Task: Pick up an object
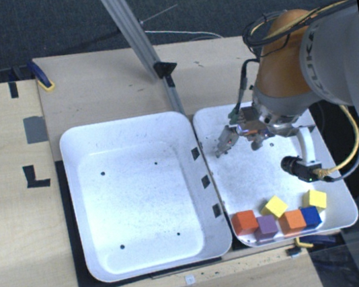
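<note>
- White right bin (240, 177), shallow, next to the larger left bin (133, 195) on the pale wood worktop (15, 221).
- Grey arm with orange band (283, 67) reaching in from the right, wrist over the upper part of the right bin.
- Gripper (238, 137) hanging above bare bin floor, its fingers apart with nothing seen between them; one grey fingertip pointing toward the bin's left wall.
- Small blocks bunched along the near edge of the right bin: orange-red block (245, 221), purple block (267, 225), yellow block (275, 207), orange block (292, 221), blue block (310, 217), second yellow block (317, 199).
- Key relation: cluster lying toward the bottom of the view from the gripper, well apart from it, slightly to the right; orange-red block nearest, by my reading.
- Blocks touching or nearly so, row running left to right; probably little room for fingers between neighbours.
- Yellow block at the row's back edge looking the most open to a grasp.
</note>
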`<action>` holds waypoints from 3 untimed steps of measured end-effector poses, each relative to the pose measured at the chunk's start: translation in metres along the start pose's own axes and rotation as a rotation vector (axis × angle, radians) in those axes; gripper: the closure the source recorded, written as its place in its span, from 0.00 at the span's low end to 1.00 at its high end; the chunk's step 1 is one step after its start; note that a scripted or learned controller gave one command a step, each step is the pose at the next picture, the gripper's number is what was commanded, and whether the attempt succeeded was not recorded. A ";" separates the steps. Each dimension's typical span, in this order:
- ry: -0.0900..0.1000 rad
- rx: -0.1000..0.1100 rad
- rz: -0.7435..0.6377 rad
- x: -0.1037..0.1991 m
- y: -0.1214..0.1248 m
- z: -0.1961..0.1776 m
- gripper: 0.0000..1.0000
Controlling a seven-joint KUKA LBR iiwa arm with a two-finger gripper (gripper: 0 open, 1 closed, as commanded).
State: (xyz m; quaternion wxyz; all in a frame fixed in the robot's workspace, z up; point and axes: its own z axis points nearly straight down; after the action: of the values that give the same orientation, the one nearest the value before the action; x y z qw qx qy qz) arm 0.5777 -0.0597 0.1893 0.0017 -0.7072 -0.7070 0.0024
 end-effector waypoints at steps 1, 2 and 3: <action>0.001 -0.001 0.000 -0.004 -0.034 -0.002 0.00; 0.001 -0.003 -0.003 -0.003 -0.032 -0.012 1.00; 0.004 -0.004 -0.010 0.098 -0.034 -0.013 1.00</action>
State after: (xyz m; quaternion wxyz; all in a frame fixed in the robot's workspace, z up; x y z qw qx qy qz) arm 0.5439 0.0383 0.2026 0.0019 -0.7036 -0.7106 -0.0004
